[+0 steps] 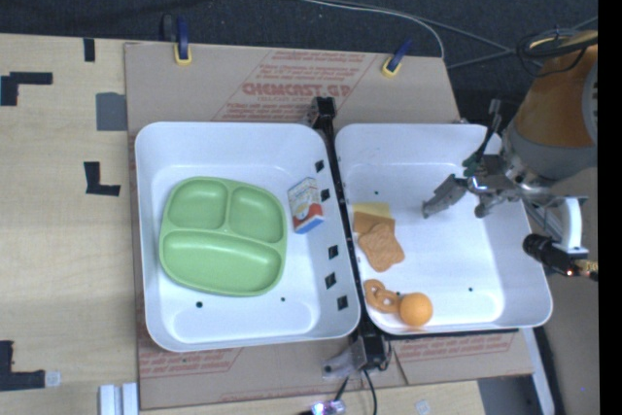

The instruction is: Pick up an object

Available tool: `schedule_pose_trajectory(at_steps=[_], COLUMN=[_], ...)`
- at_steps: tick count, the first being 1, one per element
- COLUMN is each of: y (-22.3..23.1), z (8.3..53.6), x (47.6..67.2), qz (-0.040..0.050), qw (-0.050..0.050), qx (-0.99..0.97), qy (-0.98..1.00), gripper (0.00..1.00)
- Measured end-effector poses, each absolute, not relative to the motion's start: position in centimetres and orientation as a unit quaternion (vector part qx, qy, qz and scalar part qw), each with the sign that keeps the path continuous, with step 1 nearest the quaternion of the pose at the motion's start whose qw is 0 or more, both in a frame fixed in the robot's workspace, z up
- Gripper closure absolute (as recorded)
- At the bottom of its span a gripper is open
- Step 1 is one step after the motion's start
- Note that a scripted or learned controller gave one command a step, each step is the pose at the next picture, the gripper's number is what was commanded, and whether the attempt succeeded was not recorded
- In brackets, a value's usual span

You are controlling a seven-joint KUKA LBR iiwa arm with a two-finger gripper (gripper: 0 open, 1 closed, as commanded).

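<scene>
Orange ball point(416, 309) lying at the near edge of the right bin point(505, 301), touching a pretzel point(378, 295), with a cracker point(380, 246) and yellow slice point(372, 211) just beyond. Tool point(457, 197) hovering over the right bin's far side, fingers spread and gripping nothing. Left bin point(233, 136) holding a green plate point(224, 235) and small carton point(305, 205)
</scene>
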State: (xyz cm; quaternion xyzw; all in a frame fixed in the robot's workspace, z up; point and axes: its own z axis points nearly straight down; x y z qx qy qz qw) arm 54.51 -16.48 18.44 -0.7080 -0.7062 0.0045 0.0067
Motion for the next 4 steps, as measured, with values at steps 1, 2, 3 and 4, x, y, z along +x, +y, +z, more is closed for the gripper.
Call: schedule_pose_trajectory(at_steps=[1, 2, 3, 4], y=[-16.4, -16.0, -16.1, -16.0], z=[19.2, 14.8, 10.4, 8.5], x=[54.8, 54.5, 54.5, 54.6], qz=[0.0005, 0.0018, 0.0020, 0.0009], qw=[0.001, 0.002, 0.002, 0.000], qx=[-0.707, -0.707, -0.707, -0.707], qy=[-0.708, -0.707, -0.707, -0.708], gripper=[0.00, 0.00, 0.00, 0.00])
